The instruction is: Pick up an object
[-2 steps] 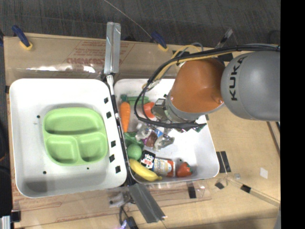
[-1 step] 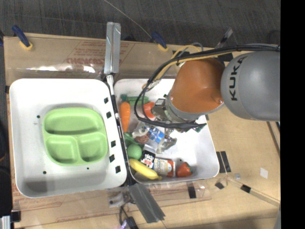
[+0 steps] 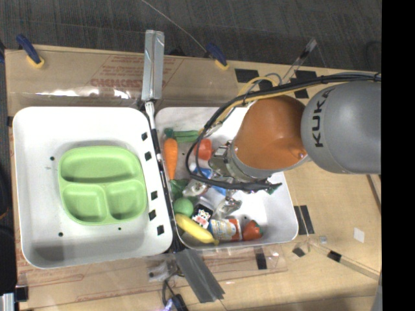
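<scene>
Orange-banded arm low over right-of-centre bin (image 3: 285, 229); gripper (image 3: 217, 196) grip state impossible to tell. Best centred above banana (image 3: 194, 229), clear of carrot (image 3: 170, 157).

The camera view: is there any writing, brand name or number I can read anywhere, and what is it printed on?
"KUKA", in dark letters running down the grey arm.
Faint reddish print on the cardboard sheet behind the bins: too blurred to read.
Label on the small bottle in the right bin: too small to read.
</scene>
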`<state>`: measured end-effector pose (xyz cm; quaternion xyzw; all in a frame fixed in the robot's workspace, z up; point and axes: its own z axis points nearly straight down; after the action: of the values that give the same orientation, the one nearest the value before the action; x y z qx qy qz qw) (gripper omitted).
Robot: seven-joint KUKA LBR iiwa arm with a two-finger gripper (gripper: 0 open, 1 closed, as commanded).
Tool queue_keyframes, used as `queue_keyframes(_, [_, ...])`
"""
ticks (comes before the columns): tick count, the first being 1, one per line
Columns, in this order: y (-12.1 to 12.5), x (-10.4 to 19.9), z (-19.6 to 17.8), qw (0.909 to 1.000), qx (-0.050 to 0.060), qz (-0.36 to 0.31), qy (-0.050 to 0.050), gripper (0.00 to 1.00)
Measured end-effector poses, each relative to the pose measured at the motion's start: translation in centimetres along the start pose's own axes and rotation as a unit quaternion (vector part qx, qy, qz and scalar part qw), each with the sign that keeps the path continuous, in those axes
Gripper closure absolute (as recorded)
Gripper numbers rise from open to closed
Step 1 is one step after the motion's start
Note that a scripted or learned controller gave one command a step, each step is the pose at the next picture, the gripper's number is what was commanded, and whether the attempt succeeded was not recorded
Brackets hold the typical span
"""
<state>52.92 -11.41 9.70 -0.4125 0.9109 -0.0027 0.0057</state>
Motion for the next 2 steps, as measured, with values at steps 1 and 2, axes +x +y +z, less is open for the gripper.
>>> queue_keyframes(1, [3.2,1.0,-0.7,0.9975,0.013,0.068,-0.01,0.0])
queue_keyframes(2, [1.7,-0.4,0.0,0.9928,-0.002,0.12,0.004,0.0])
